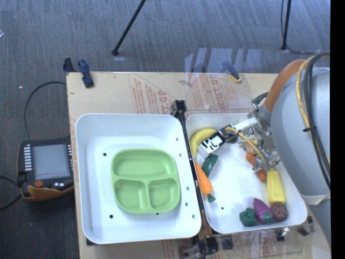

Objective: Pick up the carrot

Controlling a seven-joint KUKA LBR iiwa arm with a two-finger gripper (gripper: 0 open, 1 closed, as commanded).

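1 carrot (204, 180) lying by left wall of right bin (234, 185), long axis running along wall, green end pointing at near edge. Gripper (262, 158) hanging near right wall, carrot sitting well apart, across bin. Cannot tell if gripper is gripping or spread.

Glossy plastic carrot (204, 180); matt green tray (145, 179).

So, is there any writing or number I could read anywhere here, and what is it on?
None can be quoted.
Red print on the bench board: upside down from this view, too blurred to read.
Pendant screen: too small to read.
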